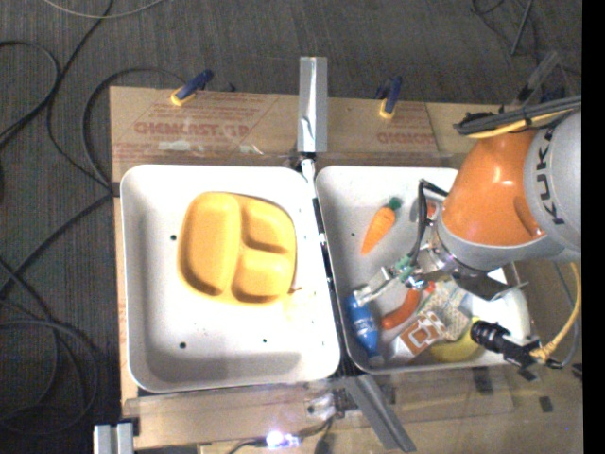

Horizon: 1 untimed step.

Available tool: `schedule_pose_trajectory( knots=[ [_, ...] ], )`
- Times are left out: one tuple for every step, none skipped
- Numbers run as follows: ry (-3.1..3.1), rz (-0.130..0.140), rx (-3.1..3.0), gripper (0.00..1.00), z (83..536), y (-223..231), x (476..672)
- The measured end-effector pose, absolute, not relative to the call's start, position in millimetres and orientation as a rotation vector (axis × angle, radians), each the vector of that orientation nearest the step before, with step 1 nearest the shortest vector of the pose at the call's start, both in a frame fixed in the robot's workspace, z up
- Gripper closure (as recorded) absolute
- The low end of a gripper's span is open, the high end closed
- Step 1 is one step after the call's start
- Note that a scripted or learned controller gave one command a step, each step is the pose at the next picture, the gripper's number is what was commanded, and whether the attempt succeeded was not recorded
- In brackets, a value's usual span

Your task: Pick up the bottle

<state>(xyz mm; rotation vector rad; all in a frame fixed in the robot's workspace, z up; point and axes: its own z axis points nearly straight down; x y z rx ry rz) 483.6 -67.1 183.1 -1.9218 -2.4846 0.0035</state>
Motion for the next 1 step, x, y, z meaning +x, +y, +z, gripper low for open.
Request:
schedule_pose_trajectory(
  knots=[
    [-2.434, 0.002, -1.983, 0.0, 182.9, -2.1, 483.9]
  ],
)
